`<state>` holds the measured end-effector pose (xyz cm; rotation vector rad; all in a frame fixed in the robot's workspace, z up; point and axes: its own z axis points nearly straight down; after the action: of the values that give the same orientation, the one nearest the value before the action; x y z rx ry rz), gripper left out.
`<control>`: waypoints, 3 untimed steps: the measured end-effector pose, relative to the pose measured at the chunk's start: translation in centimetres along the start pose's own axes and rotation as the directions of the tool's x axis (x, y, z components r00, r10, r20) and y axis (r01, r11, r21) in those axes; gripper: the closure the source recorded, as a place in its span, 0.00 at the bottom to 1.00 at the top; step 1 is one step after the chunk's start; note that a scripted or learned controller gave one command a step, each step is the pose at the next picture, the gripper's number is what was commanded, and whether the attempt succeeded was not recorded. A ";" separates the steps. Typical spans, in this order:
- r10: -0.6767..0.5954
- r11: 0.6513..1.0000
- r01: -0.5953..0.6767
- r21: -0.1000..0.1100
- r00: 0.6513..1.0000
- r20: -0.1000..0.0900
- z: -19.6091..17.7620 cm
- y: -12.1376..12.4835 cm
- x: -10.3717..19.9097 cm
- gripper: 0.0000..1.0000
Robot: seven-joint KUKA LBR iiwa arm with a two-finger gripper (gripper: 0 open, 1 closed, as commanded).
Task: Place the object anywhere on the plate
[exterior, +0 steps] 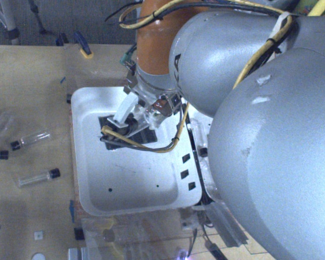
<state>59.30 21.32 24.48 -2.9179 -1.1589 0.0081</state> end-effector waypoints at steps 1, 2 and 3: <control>0.301 0.954 -0.301 -0.003 0.954 -0.008 -0.7 3.1 4.8 1.00; 0.528 0.849 -0.529 -0.002 0.849 -0.009 -19.0 0.2 1.8 1.00; 0.483 0.876 -0.483 -0.002 0.876 -0.004 -10.4 2.3 3.9 1.00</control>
<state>63.75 22.38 34.88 -3.1180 -0.3948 0.0012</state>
